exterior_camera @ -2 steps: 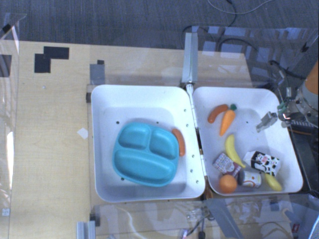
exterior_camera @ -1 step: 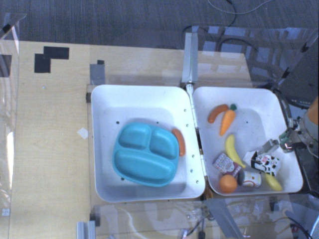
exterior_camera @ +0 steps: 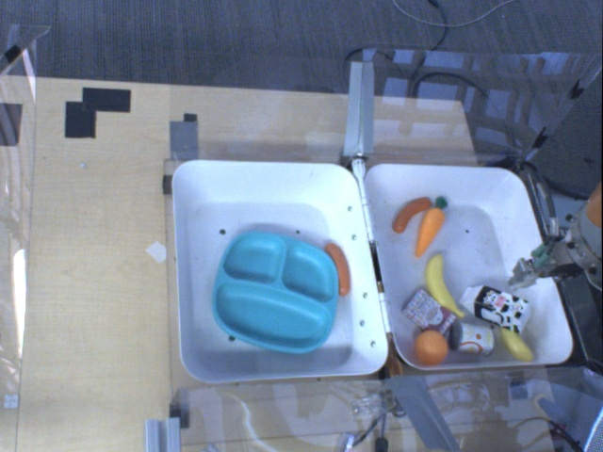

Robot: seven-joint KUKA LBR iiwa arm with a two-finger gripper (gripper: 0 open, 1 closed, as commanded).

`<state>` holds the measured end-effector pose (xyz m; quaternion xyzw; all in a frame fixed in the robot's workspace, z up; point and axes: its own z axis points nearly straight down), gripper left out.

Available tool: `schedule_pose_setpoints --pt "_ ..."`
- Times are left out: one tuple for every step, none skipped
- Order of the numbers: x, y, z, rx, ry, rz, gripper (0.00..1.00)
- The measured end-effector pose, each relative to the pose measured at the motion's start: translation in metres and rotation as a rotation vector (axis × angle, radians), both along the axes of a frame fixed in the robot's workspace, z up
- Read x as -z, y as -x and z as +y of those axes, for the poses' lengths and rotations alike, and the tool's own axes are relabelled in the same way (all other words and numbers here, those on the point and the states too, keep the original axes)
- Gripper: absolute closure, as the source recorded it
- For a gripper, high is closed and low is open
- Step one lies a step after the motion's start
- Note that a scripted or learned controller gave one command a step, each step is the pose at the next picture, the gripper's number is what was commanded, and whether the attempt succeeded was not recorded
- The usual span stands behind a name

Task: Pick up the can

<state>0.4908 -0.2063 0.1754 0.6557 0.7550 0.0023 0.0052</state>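
Two white bins side by side on bench. Left bin (exterior_camera: pixel 198 281): blue divided plate (exterior_camera: pixel 275 290), sausage (exterior_camera: pixel 338 267) touching its right edge. Right bin (exterior_camera: pixel 490 205): can (exterior_camera: pixel 471 338) near front wall, between orange (exterior_camera: pixel 431 347) and banana (exterior_camera: pixel 513 342); carrot (exterior_camera: pixel 430 229) farther back. Gripper (exterior_camera: pixel 529 271) over right rim, grip state unclear.

1. The bench (exterior_camera: pixel 94 252) has a light wooden top.
2. Two shallow white bins rest on it, touching: the left bin (exterior_camera: pixel 193 281) and the right bin (exterior_camera: pixel 490 182).
3. Black tape patches (exterior_camera: pixel 94 109) lie near its far-left corner.
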Motion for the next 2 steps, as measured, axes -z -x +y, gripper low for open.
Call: schedule_pose_setpoints --pt "0.0 0.0 0.0 0.0 0.0 0.0 0.0" --pt "0.086 -0.002 0.001 -0.016 0.0 -0.006 0.0"
